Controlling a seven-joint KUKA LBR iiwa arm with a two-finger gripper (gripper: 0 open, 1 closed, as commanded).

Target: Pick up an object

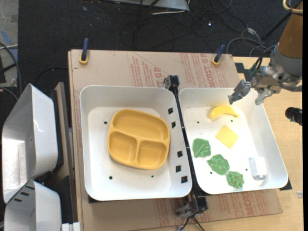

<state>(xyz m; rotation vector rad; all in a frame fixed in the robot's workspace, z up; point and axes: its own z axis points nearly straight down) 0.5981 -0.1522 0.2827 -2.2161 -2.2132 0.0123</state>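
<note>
A curved yellow banana-shaped piece lies near the back of the right white bin, just below and left of the grey two-finger gripper — its fingers spread apart, nothing between them. Nearer the front lie a flat yellow square block and three green leafy pieces; a compartmented yellow plastic tray sits in the left white bin

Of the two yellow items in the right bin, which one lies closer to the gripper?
The curved yellow banana, lying at the bin's far side just below the open gripper. The flat yellow square lies nearer the camera.
</note>
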